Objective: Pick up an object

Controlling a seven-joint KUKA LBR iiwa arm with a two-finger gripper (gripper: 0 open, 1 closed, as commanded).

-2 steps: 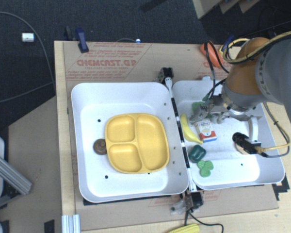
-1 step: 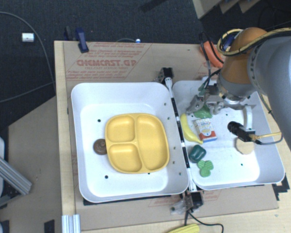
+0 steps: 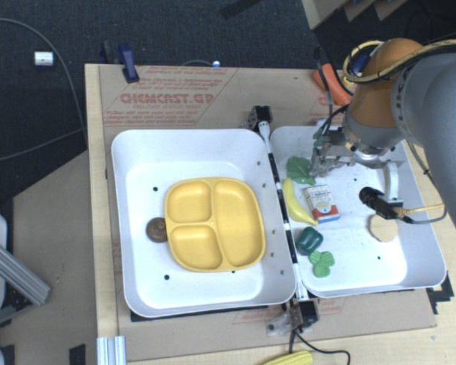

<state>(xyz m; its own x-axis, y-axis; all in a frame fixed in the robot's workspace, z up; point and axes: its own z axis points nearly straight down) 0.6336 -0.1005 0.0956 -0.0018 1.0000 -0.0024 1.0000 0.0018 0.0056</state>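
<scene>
While the metal two-finger gripper (image 3: 321,160), whose spread I cannot tell, is hovering beside the light green leafy toy (image 3: 298,167), I am centring it carefully before descending.

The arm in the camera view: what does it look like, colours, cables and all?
The arm is bulky, with a smooth light-grey casing and a rounded orange band above the wrist. Yellow and dark cables loop over the band's top. Below it sits a darker metallic gripper, with thin dark wires running down to it.
</scene>
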